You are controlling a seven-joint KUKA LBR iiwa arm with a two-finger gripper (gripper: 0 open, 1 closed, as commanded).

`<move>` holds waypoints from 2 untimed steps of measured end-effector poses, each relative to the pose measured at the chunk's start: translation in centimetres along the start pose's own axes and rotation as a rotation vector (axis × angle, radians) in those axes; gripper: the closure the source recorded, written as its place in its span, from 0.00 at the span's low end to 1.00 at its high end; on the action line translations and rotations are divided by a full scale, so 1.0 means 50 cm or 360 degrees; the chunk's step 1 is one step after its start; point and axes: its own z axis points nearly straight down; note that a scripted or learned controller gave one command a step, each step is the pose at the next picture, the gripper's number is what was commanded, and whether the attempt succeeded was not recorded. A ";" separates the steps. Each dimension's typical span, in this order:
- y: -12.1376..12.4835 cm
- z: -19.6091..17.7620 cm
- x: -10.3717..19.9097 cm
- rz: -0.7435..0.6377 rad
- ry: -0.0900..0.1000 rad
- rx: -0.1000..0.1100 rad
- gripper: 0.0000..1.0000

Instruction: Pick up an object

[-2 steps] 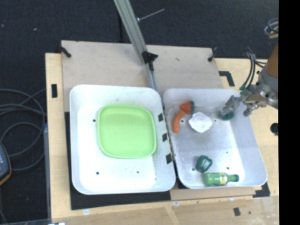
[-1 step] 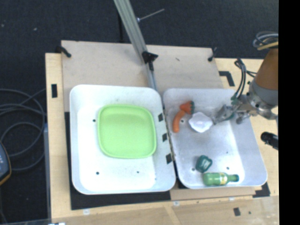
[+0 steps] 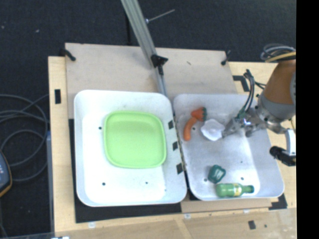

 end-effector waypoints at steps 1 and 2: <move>0.000 0.051 -0.001 0.0000 -0.0002 -0.0005 0.00; 0.002 0.026 -0.002 0.0000 -0.0003 -0.0011 1.00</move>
